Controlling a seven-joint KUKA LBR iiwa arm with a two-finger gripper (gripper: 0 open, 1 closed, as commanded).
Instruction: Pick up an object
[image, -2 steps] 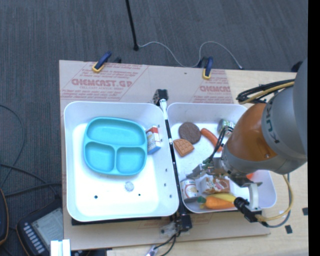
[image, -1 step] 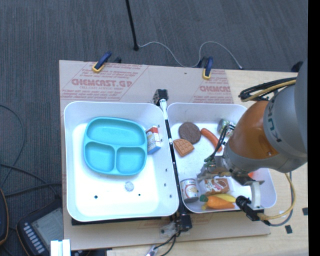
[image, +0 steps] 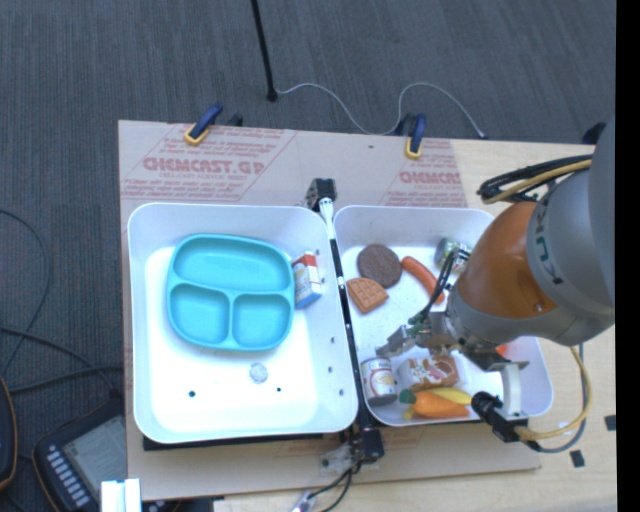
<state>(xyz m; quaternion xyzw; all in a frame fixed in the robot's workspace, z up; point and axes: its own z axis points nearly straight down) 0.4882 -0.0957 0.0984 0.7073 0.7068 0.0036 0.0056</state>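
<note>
In the right bin, my gripper hangs low beneath the orange-banded wrist. It sits just above a small tin can and a printed snack packet. An orange carrot with a green top lies at the bin's front, with a yellow piece beside it. Farther back lie a brown round cookie, a waffle square and an orange-red sausage. The arm hides the right part of the bin.
The left bin holds a blue divided plate, a small carton against its right wall and a small clear bit. A black tool lies along the wall between the bins. Cables trail at the bench front.
</note>
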